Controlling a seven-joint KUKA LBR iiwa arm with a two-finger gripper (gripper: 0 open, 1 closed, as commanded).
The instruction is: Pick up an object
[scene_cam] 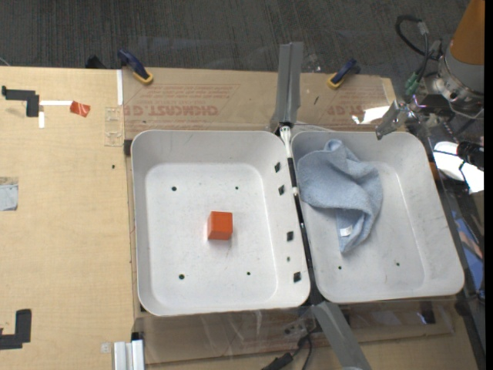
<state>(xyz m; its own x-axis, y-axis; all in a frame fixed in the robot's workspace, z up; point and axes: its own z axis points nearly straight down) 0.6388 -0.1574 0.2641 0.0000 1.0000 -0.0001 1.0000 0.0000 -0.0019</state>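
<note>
A small orange-red cube (220, 226) rests on the floor of the left bin (154, 284), a little below its middle. In the right bin (431, 237) lies a crumpled light-blue cloth (343, 187), spread over the bin's left and upper part. My gripper (394, 120) hangs over the right bin's far right corner, above the rim and well apart from both the cloth and the cube. Nothing is seen in its grasp. The grey arm with its orange band (468, 33) comes in from the upper right.
A grey divider post (289, 83) stands at the back between the bins. Two blue and yellow clamps (135, 65) (343, 73) hold the cardboard behind them. Cables (462, 156) run along the right bin's right side. Wooden board (62, 206) lies to the left.
</note>
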